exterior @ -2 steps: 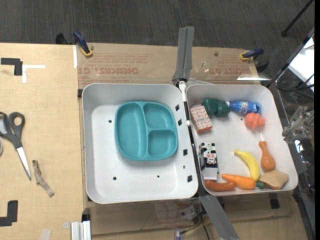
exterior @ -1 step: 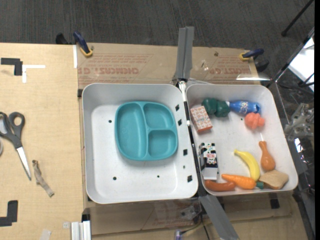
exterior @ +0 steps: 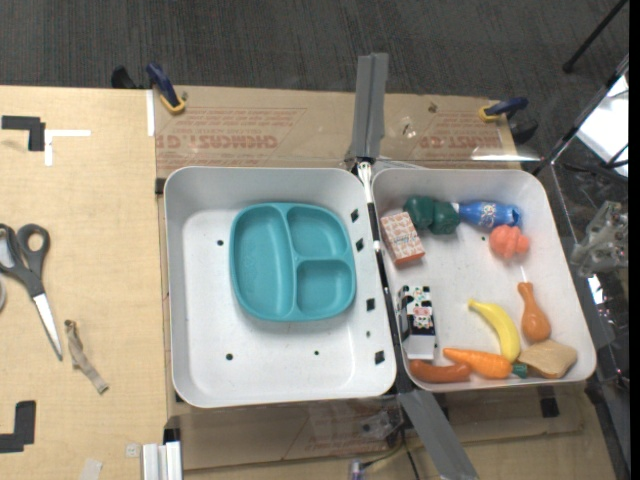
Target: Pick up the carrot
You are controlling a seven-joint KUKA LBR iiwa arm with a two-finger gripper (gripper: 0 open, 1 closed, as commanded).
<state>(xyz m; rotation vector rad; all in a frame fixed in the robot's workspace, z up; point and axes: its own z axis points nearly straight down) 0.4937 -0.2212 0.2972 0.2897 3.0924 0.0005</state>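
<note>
The carrot (exterior: pixel 480 361) is orange with a small green stub at its right end. It lies flat along the near wall of the right bin (exterior: pixel 556 230), pointing left. Its tip touches a red sausage-like piece (exterior: pixel 440 372) on its left. A yellow banana (exterior: pixel 497 326) lies just behind it, and a tan bread slice (exterior: pixel 548 358) sits at its green end.
The right bin also holds an orange drumstick (exterior: pixel 533 313), a peach-coloured fruit (exterior: pixel 508 241), a blue bottle (exterior: pixel 487 213), a dark green item (exterior: pixel 432 214), a red box (exterior: pixel 401 238) and a cow-print carton (exterior: pixel 417 320). A teal divided plate (exterior: pixel 294 261) lies in the left bin (exterior: pixel 190 298). Scissors (exterior: pixel 30 268) lie on the bench at left.
</note>
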